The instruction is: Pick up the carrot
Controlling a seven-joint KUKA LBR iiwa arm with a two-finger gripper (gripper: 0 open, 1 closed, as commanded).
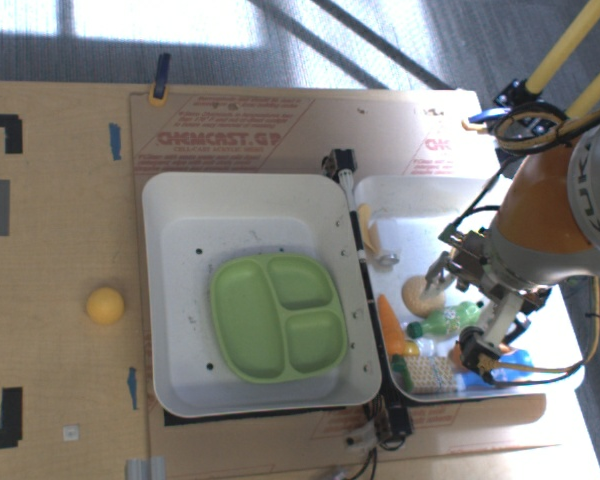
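Carrot (pixel 389 322): in the right bin (pixel 430 230), by its left wall — apart from the gripper
Gripper (pixel 442 280): over a tan lump (pixel 420 293); finger state cannot tell
Writing: red print on the cardboard (pixel 220 139), mirrored, unreadable
Left bin (pixel 180 268): green tray (pixel 277 315)

The grey arm with its orange band (pixel 545 213) is cut off by the right edge and covers much of the right white bin (pixel 420 198). Its two-finger gripper (pixel 442 273) is too small to read. The long orange carrot (pixel 390 320) by the bin's left wall has its lower end hidden among a blurred heap of small objects (pixel 445 353) at the near edge.
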